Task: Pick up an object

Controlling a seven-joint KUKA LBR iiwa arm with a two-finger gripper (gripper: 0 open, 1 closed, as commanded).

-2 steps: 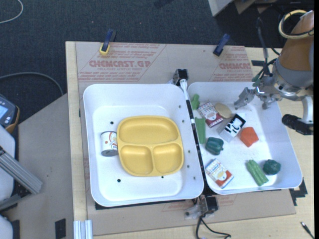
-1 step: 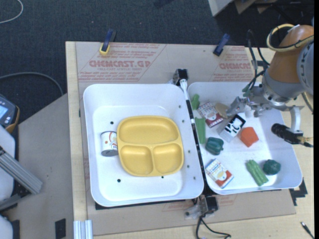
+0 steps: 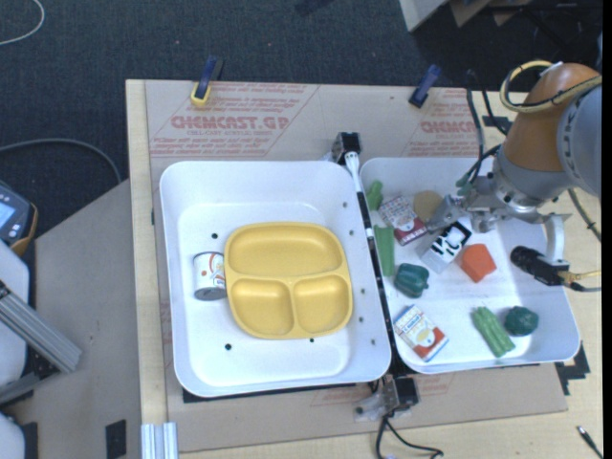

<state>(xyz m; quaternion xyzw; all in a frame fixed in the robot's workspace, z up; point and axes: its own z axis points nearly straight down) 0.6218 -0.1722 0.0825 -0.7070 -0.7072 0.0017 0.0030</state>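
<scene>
My gripper (image 3: 466, 213) hangs over the back of the right bin (image 3: 564, 338), reaching in from the right below the grey wrist. Just beneath and in front of it lies a black-and-white block (image 3: 446, 244), with an orange block (image 3: 477, 262) to its right. A tan round piece (image 3: 427, 204) and a red-and-white packet (image 3: 406, 225) lie to the gripper's left. Whether it touches any of them is unclear.
The right bin also holds a green pepper (image 3: 412, 277), a long green piece (image 3: 385, 250), a small carton (image 3: 419, 332), a green cucumber (image 3: 491, 332) and a dark green round piece (image 3: 521, 320). In the left bin (image 3: 182, 199) sit a yellow divided plate (image 3: 287, 280) and a small can (image 3: 208, 275).
</scene>
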